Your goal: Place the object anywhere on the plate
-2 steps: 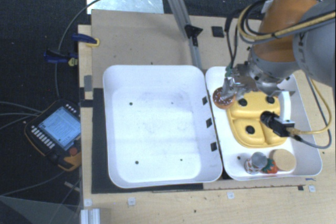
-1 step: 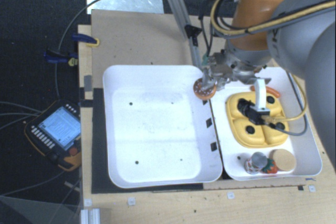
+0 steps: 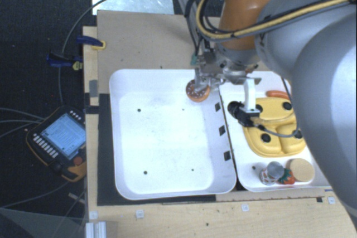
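A large grey robot arm (image 3: 312, 58) with an orange band fills the upper right, reaching in over a tan table (image 3: 145, 42) seen from above. Two shallow white bins sit side by side on it. The left bin (image 3: 162, 142) is the larger one showing, its floor bare apart from a few dark specks. The right bin (image 3: 245, 175) is partly covered by the arm and holds a yellow plate (image 3: 276, 136) with moulded sections, plus a few small items near its front edge. The gripper (image 3: 202, 79) hangs at the left bin's far right corner. Directly under it is the object (image 3: 197, 92): small, round, brownish orange with a paler, speckled top. Whether the gripper is holding it, I cannot tell.
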Motion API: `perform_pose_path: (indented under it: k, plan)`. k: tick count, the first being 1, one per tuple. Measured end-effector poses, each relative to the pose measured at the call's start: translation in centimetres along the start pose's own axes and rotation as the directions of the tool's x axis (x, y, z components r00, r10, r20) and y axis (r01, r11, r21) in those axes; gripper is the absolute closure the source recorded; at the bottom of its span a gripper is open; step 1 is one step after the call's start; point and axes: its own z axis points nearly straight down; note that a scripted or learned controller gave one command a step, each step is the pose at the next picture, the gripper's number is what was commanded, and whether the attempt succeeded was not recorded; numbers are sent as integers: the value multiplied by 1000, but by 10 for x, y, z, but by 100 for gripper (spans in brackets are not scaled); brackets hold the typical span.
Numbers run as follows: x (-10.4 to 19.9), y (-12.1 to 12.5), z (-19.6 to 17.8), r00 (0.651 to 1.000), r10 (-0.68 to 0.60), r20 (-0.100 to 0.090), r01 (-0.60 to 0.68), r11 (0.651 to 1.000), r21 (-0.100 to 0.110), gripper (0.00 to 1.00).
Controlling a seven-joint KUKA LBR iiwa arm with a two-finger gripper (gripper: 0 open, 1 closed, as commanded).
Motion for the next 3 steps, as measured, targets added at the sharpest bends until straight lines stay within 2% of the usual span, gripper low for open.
perform_pose_path:
  k: [1, 2, 3]
  plan:
    - [54, 21, -9, 1000, -2, -2, 2, 1000, -2, 100]
    - [59, 32, -4, 1000, 3, 1, -3, 1000, 0, 100]
    - [59, 32, -4, 1000, 3, 2, -3, 1000, 1, 0]
